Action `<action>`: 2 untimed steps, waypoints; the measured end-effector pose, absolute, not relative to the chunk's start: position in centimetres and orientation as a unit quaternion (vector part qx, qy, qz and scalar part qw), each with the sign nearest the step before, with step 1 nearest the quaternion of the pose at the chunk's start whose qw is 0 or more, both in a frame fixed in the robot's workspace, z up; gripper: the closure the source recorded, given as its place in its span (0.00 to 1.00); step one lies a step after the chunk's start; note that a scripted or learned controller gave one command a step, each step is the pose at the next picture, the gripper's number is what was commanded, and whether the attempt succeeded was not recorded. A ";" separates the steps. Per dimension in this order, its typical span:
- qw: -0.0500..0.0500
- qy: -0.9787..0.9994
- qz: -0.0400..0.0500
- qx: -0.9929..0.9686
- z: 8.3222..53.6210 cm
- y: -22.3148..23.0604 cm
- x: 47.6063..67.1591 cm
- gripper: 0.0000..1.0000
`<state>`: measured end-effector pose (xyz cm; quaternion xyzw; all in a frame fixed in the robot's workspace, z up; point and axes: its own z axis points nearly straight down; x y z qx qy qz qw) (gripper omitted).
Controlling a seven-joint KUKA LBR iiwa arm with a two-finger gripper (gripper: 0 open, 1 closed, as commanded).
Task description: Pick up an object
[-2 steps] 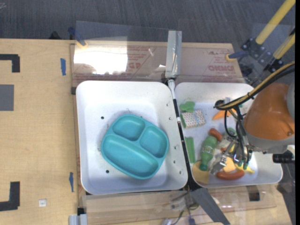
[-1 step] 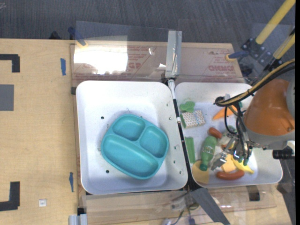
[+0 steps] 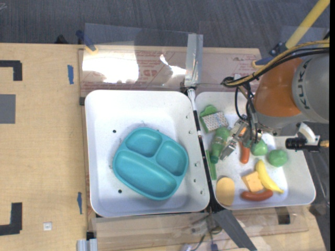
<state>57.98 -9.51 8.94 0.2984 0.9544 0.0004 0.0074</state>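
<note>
My gripper (image 3: 234,140) is down in the right bin (image 3: 301,192), at its left-middle, reaching in below the grey and orange arm (image 3: 282,93). It sits right against a long green toy vegetable (image 3: 216,143) and just left of a small orange carrot (image 3: 244,154). Close by lie a green ball (image 3: 259,149), a lime (image 3: 278,157), a banana (image 3: 268,177), an orange cheese wedge (image 3: 252,182), a red sausage (image 3: 256,195) and a yellow-orange rounded piece (image 3: 225,189). A checkered packet (image 3: 214,121) and a green leafy piece (image 3: 209,111) lie towards the bin's back.
The left bin (image 3: 104,114) holds a teal divided plate (image 3: 152,162). A divider ridge (image 3: 201,145) runs between the bins. Cables (image 3: 246,95) hang off the arm over the right bin's back. Cardboard bench (image 3: 36,140) lies to the left.
</note>
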 end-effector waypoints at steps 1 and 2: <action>0.006 0.935 0.001 0.354 9.0 -11.3 52.1 0.00; 0.004 0.881 0.001 0.472 8.9 -10.6 57.2 0.00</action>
